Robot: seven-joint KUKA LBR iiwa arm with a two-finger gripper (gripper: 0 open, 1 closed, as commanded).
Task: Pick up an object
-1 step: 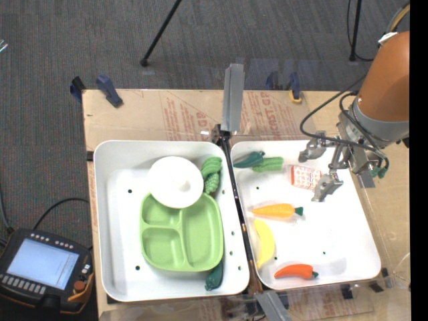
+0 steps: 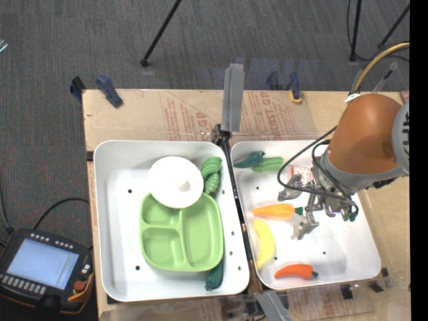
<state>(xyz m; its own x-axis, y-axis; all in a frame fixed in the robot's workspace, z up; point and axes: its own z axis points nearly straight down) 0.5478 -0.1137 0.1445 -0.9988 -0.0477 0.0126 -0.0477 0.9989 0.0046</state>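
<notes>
1. Two white bins sit side by side on the bench; nearest me in the right bin lies an orange pepper with a green stem, close to the front wall.
2. Just beyond it, by the divider, I see a yellow banana lying lengthwise.
3. Nearest in the left bin, a dark green vegetable pokes out from under the front edge of a light green divided tray.
4. My gripper hangs over the middle of the right bin, just right of the banana; I see nothing between its fingers, and I cannot tell whether they are spread or closed.
5. An orange carrot lies just left of the gripper, apart from it, its green top pointing toward the gripper.
6. A white round plate rests on the tray's far corner, with a green corn-like piece beside it.
7. Farthest in the right bin, two green vegetables lie near the back wall.
</notes>
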